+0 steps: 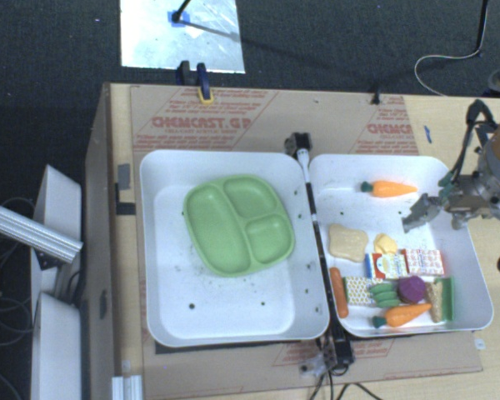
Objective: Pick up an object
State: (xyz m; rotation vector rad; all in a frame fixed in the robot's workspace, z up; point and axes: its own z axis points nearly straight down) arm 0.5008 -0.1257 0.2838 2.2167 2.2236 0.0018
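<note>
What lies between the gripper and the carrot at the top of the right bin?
Nothing: in the camera view, only bare white bin floor separates the gripper from the carrot.

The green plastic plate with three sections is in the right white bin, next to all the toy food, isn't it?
Not quite. The camera view shows the green plastic plate with three sections lying in the left white bin. The toy food is in the right white bin.

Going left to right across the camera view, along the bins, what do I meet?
Left bin → green divided plate → right bin → slice of bread → upper carrot → end effector.
</note>
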